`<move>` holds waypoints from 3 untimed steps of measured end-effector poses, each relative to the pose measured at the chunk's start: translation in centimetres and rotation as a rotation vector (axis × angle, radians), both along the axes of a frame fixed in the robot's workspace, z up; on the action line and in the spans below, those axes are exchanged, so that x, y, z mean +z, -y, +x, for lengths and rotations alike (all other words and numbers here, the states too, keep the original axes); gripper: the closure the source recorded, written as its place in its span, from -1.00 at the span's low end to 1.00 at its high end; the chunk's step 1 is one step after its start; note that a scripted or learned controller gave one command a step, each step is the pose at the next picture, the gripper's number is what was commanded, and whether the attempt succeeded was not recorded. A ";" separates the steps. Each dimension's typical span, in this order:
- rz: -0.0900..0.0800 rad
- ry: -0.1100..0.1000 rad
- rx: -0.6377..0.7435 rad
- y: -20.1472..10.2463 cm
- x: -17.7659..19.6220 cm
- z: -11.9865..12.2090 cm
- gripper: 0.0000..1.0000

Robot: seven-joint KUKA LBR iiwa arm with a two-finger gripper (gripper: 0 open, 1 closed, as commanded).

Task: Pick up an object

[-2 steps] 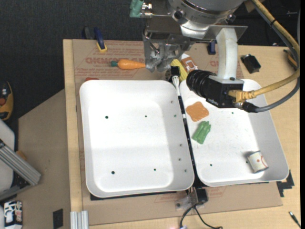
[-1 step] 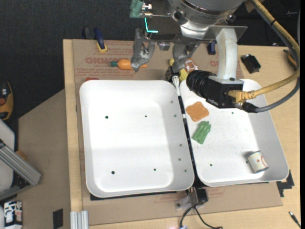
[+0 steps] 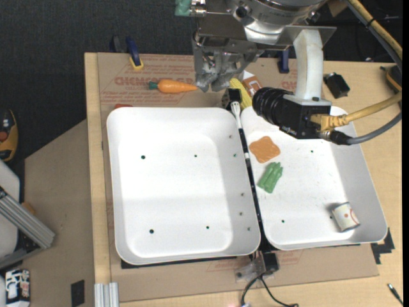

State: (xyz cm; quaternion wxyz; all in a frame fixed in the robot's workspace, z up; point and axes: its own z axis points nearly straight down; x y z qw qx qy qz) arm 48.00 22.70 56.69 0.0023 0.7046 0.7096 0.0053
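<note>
Camera view looks down at a slant on your bench, a brown board (image 3: 160, 72) carrying two shallow white bins side by side. Starting at the left, the left bin (image 3: 128, 171) sits with a few dark dots on its floor. Behind it, on the bare board past the bin's far rim, an orange toy carrot (image 3: 174, 87) lies on its side with its green top pointing left. A blue clamp (image 3: 134, 55) grips the board's far edge, left of the carrot.

Moving right, your claw (image 3: 214, 75) hangs over the board just beyond the far rim where the two bins meet, its tip just beside the carrot's pointed end. You cannot tell whether it is spread or closed; the metal parts blur together, and nothing is seen gripped.

Further right, the right bin (image 3: 319, 235) holds three things. An orange flat piece (image 3: 264, 149) lies near the dividing rim, well in front of the claw. A green piece (image 3: 270, 176) lies just in front of that, nearly touching it. A small white cylinder with a red mark (image 3: 345, 216) rests near the bin's near right corner, well apart from the claw.
</note>
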 end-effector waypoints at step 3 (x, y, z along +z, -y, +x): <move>0.001 0.001 0.001 -0.1 1.0 0.0 -1.00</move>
